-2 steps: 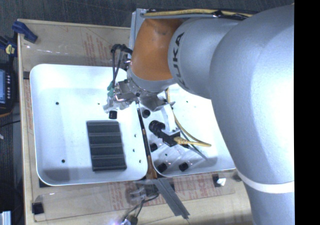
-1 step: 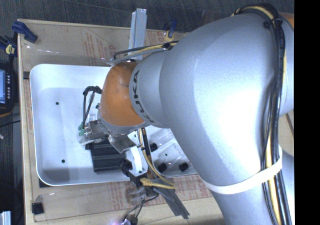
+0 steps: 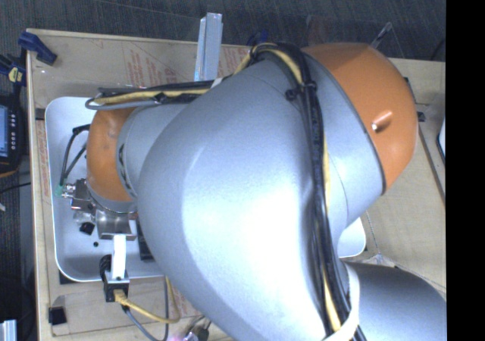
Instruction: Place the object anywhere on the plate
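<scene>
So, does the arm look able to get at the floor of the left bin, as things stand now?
Probably yes. The arm stretches across the bench and its hand hangs over the left bin, bare white floor beside it. The arm hides much of that bin, so some doubt remains.

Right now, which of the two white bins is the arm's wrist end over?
The bin at the view's left: its rounded white rim curves around the orange wrist band, which hangs above its floor.
</scene>
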You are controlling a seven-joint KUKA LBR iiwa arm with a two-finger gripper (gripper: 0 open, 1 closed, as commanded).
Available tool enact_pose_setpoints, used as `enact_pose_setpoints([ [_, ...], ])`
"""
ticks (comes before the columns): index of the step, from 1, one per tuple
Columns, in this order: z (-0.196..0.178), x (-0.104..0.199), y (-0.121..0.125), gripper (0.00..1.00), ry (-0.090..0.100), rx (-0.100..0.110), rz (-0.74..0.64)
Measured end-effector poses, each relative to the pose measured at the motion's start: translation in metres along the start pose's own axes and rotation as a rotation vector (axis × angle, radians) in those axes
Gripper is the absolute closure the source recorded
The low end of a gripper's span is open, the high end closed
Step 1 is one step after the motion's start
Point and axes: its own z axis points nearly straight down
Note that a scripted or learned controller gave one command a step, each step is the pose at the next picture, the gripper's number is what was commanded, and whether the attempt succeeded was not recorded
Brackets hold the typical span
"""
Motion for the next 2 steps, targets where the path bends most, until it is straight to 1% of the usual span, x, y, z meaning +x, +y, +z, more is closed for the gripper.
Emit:
enact_pose_setpoints([
  [1, -0.089, -0.026, -0.013, 1.0, 0.0, -0.004, -0.708],
  [2, -0.177, -0.091, -0.001, 1.0, 0.001, -0.004, -0.625],
])
